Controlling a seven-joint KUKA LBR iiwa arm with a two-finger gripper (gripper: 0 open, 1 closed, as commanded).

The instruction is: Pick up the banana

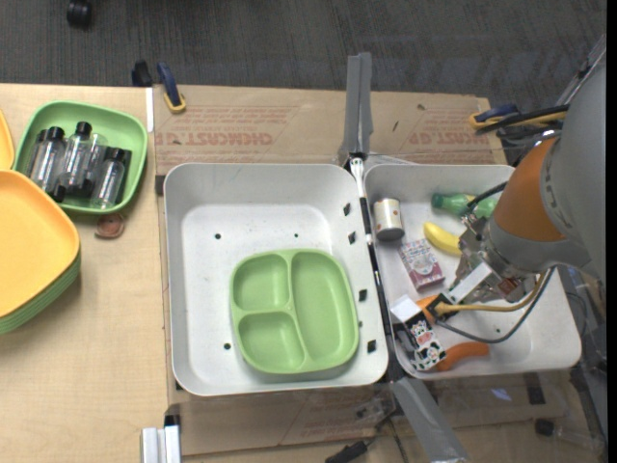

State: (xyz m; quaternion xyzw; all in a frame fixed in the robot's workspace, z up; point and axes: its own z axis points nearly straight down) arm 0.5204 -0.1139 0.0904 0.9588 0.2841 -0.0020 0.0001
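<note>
The banana (442,237) is small and yellow and lies in the right bin (540,350), near its upper middle. My gripper (473,251) is low over that bin, just right of the banana and close to its right end. The grey arm with its orange band (525,210) covers the bin's right part. Nothing is visibly held, and the banana rests on the bin floor.
Around the banana are a silver can (388,217), a pink packet (421,263), a green item (453,201) and an orange-handled tool (463,352). The left bin (193,258) holds a green divided plate (294,309). A green tray of bottles (82,157) and yellow plates (29,249) sit far left.
</note>
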